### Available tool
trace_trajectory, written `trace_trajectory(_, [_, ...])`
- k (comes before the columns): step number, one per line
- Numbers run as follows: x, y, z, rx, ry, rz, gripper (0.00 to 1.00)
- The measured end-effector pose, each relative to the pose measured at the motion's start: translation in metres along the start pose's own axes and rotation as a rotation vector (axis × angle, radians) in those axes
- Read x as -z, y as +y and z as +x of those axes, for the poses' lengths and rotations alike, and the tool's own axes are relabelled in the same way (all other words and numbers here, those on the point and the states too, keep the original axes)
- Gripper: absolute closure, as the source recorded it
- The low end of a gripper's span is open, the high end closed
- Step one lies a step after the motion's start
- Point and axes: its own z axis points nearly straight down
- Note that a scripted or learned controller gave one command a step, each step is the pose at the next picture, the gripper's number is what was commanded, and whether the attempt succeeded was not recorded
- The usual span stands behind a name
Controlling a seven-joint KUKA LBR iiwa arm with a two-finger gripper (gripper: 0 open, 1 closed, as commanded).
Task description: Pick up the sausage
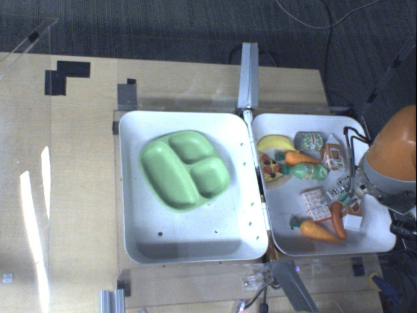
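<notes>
Sausage (337,219) lies in right bin (378,240), near-right part, beside carrot (319,231), under pincer (344,193). Pincer set low over sausage's far end, judged for grasp; finger state cannot be told. Sausage not seen gripped. Green tray (186,169) lies in left bin (133,194).

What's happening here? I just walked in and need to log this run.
The arm reaches in from the right, its gripper low over the right bin, close above the reddish sausage. The sausage lies on the bin floor beside a carrot, not lifted. The left bin holds a green divided plate.
</notes>
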Motion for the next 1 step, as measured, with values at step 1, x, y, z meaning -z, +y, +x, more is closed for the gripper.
trace_trajectory(1, [-0.0001,-0.0002,-0.0001,-0.002,0.0,0.0,0.0])
